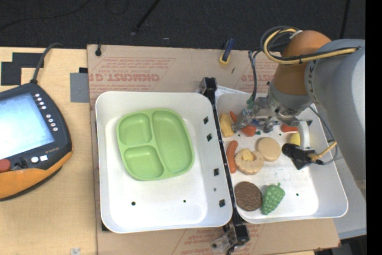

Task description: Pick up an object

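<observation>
Now reaching: grey two-finger gripper (pixel 262 121) low over small red toy piece (pixel 249 130) in right white bin (pixel 334 200); finger state unclear. Next, close and lift.

The gripper (pixel 258 119) sits under the arm's orange band (pixel 298 68), so its fingertips are too small and cluttered to read, and the items touching it, a red piece (pixel 248 130) and an orange sliver (pixel 290 128), are partly covered. At the right bin's (pixel 310 206) three o'clock side, a yellow object (pixel 295 139) is mostly hidden behind a black part (pixel 296 154). The handheld screen (pixel 27 134) at nine o'clock is cut off by the picture's left edge.
</observation>
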Controlling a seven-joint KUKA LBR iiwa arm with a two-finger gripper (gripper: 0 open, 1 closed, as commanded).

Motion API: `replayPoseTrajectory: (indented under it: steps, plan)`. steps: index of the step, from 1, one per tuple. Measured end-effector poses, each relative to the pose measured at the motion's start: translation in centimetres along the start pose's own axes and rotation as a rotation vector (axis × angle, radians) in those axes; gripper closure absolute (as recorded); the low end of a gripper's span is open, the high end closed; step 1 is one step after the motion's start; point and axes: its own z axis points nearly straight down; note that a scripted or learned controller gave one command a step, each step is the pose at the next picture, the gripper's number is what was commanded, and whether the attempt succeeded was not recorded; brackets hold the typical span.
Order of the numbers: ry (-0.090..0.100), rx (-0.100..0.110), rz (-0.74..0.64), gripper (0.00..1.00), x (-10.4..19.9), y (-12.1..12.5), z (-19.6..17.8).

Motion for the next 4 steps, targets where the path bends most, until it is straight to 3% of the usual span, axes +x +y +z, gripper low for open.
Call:
replayPoseTrajectory:
  steps: [1, 2, 4]
  plan:
    - [0.003, 0.004, 0.0, 1.0, 0.0, 0.0, -0.8]
    - [-0.001, -0.012, 0.006, 1.0, 0.2, -0.5, -6.9]
    - [-0.001, -0.011, 0.007, 1.0, -0.6, -0.5, -14.7]
